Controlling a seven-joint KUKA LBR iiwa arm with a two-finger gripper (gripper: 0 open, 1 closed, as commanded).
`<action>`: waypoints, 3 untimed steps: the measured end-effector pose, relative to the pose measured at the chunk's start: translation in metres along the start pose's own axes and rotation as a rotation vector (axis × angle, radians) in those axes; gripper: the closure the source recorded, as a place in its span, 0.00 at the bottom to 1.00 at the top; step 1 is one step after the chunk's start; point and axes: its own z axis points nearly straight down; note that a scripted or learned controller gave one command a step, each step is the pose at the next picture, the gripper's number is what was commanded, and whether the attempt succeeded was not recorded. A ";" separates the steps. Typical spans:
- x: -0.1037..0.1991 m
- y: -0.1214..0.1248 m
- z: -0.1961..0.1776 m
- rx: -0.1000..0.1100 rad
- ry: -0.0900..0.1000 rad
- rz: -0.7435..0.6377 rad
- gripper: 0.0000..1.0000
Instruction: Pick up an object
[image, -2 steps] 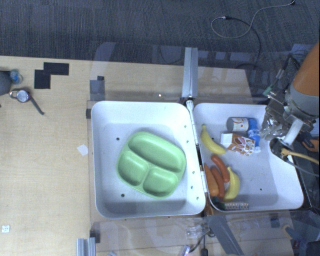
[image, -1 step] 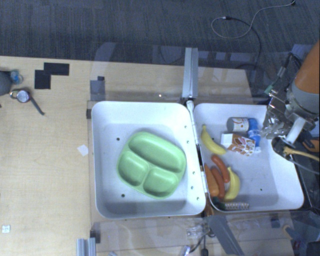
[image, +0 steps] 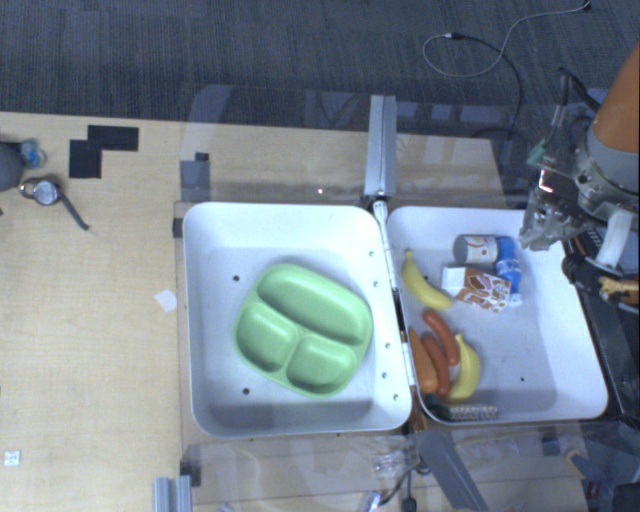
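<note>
Two shallow white bins sit side by side on the wooden bench (image: 90, 340), split by a metal divider rail (image: 380, 150).

Left bin (image: 205, 400): holds one green sectioned plate (image: 303, 328), three compartments, lying flat near the bin's middle and tilted diagonally in the view.

Right bin (image: 570, 370): holds several objects, grouped toward its left and upper parts.
- Yellow banana (image: 424, 285), near the left wall, curving down toward the bin's centre.
- Second yellow banana (image: 466, 366), lower down, just beside the sausages.
- Orange-red sausages (image: 432, 352), a small cluster close to the left wall, touching the second banana on their right.
- Can (image: 478, 248), lying on its side near the bin's upper edge.
- Small carton with red and white print (image: 484, 290), just below the can, with a blue item (image: 509, 274) against its right side.
- Dark brush-like strip (image: 472, 410), along the lower rim.

Arm: enters from the right, orange band visible at the top right corner. The gripper (image: 542, 232) sits above the right bin's upper right corner, just to the right of the can and apart from it. Nothing is visible between its fingers. Whether the fingers are open or closed cannot be told; the tips blur into the bin rim.

A dark cable (image: 470, 50) loops on the floor beyond the bench.
</note>
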 end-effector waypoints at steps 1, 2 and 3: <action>0.003 0.082 0.055 0.001 -0.001 0.077 1.00; 0.005 0.082 0.045 0.000 -0.003 0.069 1.00; 0.007 0.082 0.035 -0.001 -0.004 0.060 1.00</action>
